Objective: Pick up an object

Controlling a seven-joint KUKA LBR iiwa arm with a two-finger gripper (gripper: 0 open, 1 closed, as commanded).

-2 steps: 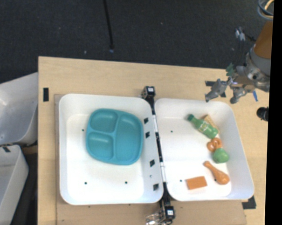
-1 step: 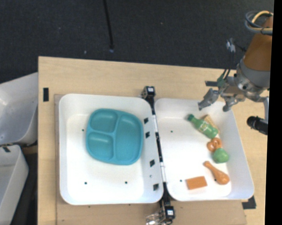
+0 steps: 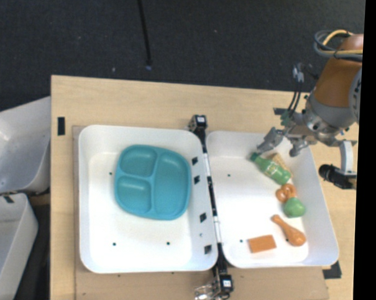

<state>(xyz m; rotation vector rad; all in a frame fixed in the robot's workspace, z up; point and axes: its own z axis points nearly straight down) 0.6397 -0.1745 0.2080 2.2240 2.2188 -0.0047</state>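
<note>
The end effector [image 3: 281, 141] hangs over the far part of the right bin [image 3: 235, 198], its two grey fingers [image 3: 267, 142] spread wide with nothing between them. It sits below the arm's grey wrist and orange band [image 3: 337, 81], which come in from the right side of the camera view.

Just below the spread fingers lies a green bottle [image 3: 272, 168] with a pale label, tilted on its side along the bin floor, its cap end nearest the left finger (whether that finger touches the cap cannot be told from this angle). Nearer the camera, a small orange piece [image 3: 285, 193] lies touching a green round fruit-like toy [image 3: 294, 209]. Further toward the near edge, an orange club-shaped toy [image 3: 288, 231], perhaps a drumstick, lies at a slant, and beside it to the left rests a flat orange rectangular block [image 3: 261, 244]. All five things are in the right half of that bin.

The left bin [image 3: 94, 235] holds a teal divided plate [image 3: 153, 181] with three compartments, lying flat near the bin's middle and toward the wall shared with the right bin. Both bins sit side by side on the light wooden table [image 3: 66, 97], with small black clips along their shared edge.
</note>
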